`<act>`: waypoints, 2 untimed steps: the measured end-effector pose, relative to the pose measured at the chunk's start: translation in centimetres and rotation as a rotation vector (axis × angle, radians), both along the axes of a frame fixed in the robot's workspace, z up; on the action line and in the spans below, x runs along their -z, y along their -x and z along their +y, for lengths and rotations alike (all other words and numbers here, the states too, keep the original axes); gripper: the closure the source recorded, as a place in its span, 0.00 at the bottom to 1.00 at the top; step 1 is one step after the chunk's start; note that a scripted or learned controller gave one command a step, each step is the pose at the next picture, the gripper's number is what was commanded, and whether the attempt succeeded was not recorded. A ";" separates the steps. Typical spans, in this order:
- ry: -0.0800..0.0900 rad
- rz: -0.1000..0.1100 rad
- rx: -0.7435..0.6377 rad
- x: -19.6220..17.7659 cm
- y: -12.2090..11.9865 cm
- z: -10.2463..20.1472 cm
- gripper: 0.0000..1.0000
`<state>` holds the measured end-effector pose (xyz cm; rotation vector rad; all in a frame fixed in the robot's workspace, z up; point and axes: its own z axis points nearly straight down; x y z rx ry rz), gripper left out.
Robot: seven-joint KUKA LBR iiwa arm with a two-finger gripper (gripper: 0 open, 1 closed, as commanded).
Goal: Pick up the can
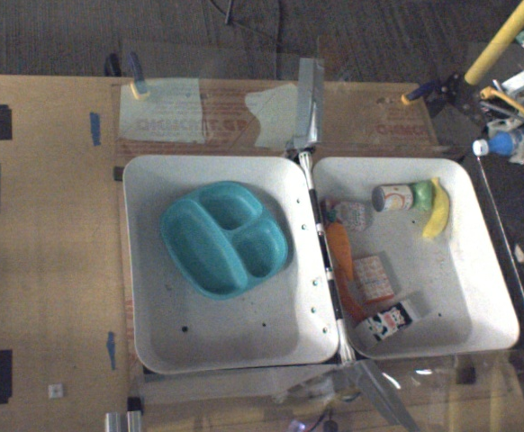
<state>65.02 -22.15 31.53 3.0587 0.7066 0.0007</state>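
One can (393, 197) on its side, label too blurred to read.

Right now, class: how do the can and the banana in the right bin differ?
The can is a short cylinder lying on its side; the banana is long and curved. The can is pale with a label; the banana is plain yellow. Both lie near the right bin's far edge.

Your left bin (145, 268): divided plate (225, 238) inside. Your right bin (487, 286): can (393, 197) at back beside banana (437, 208); carrot (340, 264) along left wall.
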 end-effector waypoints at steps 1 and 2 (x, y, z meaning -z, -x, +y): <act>0.001 -0.001 -0.002 -1.0 -0.1 0.1 1.00; -0.005 0.005 0.082 6.0 0.0 0.2 1.00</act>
